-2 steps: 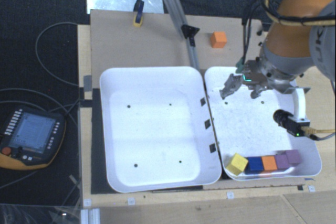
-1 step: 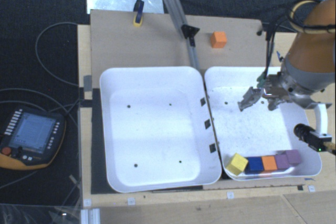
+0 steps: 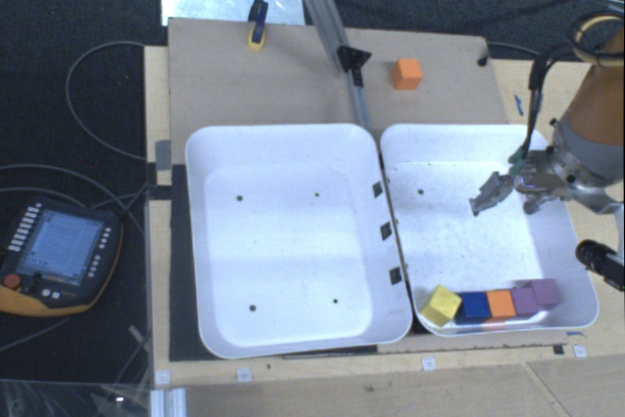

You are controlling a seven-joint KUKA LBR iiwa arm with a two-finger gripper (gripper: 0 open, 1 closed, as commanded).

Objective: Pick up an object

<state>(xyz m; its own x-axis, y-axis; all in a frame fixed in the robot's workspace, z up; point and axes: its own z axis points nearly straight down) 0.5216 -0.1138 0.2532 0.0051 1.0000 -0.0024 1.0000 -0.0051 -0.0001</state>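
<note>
Taking the right bin (image 3: pixel 547 239) as my landmark: along its near wall sits a row of blocks, touching one after another. The yellow block (image 3: pixel 440 305) is at the left end, tilted, then a blue block (image 3: pixel 475 307), an orange block (image 3: pixel 501 304) and two purple blocks (image 3: pixel 537 296) at the right end of the row. Nothing lies over them or blocks the way down to them.

Left of the right bin, and touching it along a seam marked with small dark tabs, is the left bin (image 3: pixel 283 146). Well off to the left of that, on the dark floor, lies a teach pendant (image 3: pixel 57 254) with a lit screen; whatever is written on it is too small to read.

My pincer (image 3: pixel 493 193) hangs above the middle of the right bin, apart from the row of blocks, pointing left; I cannot tell how it is set. My arm comes in from the right, wrist bent, orange band above.

Beyond the right bin, on the brown board (image 3: pixel 293 63), rests a lone orange cube (image 3: pixel 407 73). A grey pole (image 3: pixel 322 5) slants across the board, and a yellow-and-black clamp (image 3: pixel 258 23) lies farther left.
</note>
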